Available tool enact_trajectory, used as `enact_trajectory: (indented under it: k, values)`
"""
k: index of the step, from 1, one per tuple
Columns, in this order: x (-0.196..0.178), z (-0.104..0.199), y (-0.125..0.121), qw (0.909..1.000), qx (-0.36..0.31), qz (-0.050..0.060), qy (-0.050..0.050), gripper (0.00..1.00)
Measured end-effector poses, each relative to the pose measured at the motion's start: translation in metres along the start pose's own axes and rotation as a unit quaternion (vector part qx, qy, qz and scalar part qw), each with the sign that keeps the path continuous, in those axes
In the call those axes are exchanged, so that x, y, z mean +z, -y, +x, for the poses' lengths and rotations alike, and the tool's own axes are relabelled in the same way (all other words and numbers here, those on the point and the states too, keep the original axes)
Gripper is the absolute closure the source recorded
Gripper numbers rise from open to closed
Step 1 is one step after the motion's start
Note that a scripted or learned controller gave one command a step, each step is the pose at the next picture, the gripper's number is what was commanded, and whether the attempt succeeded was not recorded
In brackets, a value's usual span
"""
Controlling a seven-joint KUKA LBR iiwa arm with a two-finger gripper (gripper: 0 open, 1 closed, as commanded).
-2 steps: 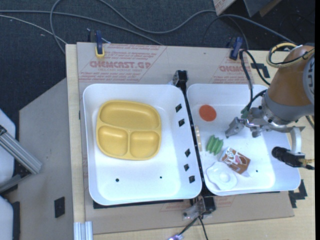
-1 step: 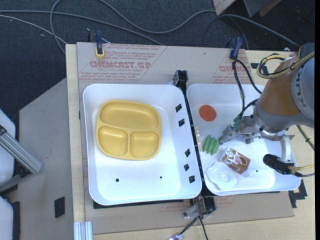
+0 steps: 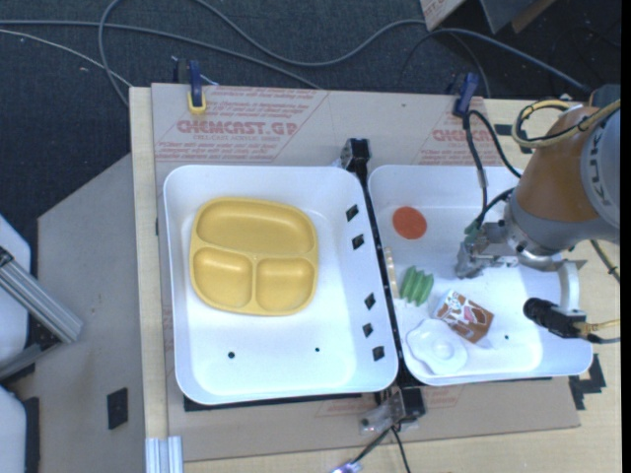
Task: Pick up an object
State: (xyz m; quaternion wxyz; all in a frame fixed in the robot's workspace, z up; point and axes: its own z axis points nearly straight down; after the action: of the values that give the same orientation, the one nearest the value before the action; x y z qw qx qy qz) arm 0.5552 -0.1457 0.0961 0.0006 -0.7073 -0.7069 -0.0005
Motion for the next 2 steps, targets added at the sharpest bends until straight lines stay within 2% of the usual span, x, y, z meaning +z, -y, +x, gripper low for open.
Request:
enact_trajectory:
  k: [1, 2]
  values:
    - [-0.064, -0.003, 0.0, 1.0, -0.001, -0.003, 0.002, 1.0]
    - [-0.109, 0.001, 0.002, 1.0, -0.001, -0.003, 0.001, 1.0]
